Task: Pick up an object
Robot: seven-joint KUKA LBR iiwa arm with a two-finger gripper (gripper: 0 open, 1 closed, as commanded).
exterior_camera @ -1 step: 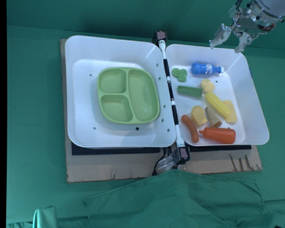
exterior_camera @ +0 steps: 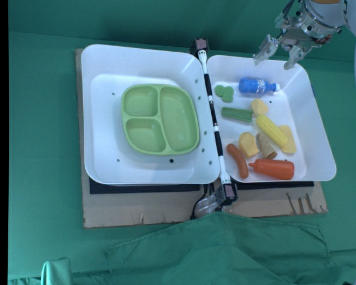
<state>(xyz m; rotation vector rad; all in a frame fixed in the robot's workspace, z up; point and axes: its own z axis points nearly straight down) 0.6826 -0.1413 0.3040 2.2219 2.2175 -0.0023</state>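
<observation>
A robotics lab is showing here: green cloth (exterior_camera: 47, 129) is draping the tabletop, two white bins (exterior_camera: 101, 64) are sitting on cardboard (exterior_camera: 136, 212), and plastic toy food (exterior_camera: 272, 130) is standing in for groceries.

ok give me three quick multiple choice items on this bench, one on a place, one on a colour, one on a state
1. Where does the green plate lie?
A. in the left bin
B. in the right bin
C. on the cloth

2. What colour is the small bottle at the far side of the right bin?
A. red
B. blue
C. white

3. How does the pincer stand?
A. shut on the corn
B. down inside the left bin
C. open, above the right bin's far edge, holding nothing

Answers:
1. A, the plate sits in the middle of the left bin.
2. B, its body is blue with a white cap.
3. C, its fingers are spread with nothing between them.
</observation>
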